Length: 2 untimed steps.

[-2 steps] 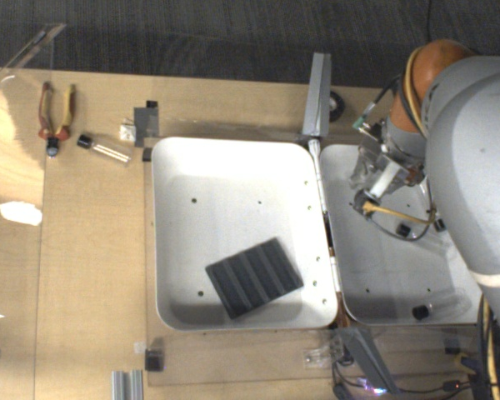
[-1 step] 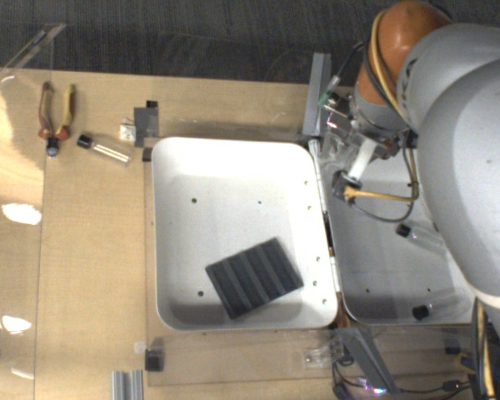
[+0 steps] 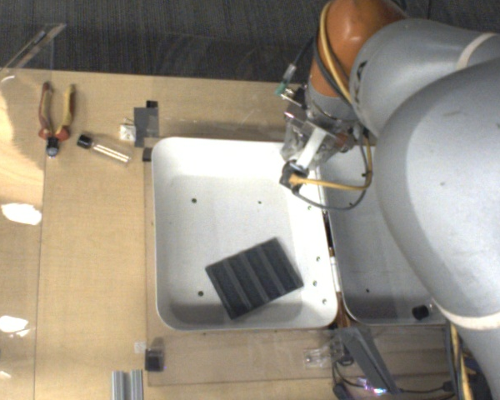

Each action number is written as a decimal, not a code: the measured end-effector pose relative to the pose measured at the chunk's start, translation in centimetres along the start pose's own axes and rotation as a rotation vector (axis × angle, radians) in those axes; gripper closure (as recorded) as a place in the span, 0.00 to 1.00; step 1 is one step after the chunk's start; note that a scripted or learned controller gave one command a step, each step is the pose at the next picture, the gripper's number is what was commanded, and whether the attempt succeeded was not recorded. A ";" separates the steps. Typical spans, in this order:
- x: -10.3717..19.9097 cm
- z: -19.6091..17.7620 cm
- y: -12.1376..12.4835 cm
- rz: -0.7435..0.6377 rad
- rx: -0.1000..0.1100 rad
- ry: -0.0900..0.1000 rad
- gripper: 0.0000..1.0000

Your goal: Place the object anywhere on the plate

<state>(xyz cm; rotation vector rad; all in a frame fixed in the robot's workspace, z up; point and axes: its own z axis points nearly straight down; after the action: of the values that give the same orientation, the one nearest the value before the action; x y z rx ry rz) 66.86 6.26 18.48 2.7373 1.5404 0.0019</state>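
A black ribbed rectangular slab (image 3: 254, 277) lies flat and slightly turned in the near right part of the left white bin (image 3: 183, 223). My gripper (image 3: 305, 147) hangs over the far right corner of that bin, above the wall between the two bins. It is well apart from the slab, which lies toward the bin's near side. The wrist and the bulk of the grey arm hide what is under the gripper.
The right bin (image 3: 383, 294) is mostly covered by the arm. On the bench left of the bins lie red-handled pliers (image 3: 57, 115) and a small clear tube with a black cap (image 3: 104, 147). A black bracket (image 3: 150, 122) stands at the left bin's far left corner.
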 end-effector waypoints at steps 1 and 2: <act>5.9 3.6 -5.4 -0.390 0.004 0.000 1.00; 12.9 4.4 -11.6 -0.795 -0.002 0.003 1.00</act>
<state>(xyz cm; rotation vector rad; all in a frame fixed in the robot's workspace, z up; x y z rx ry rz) 63.65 23.27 14.12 1.9277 2.4792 0.0063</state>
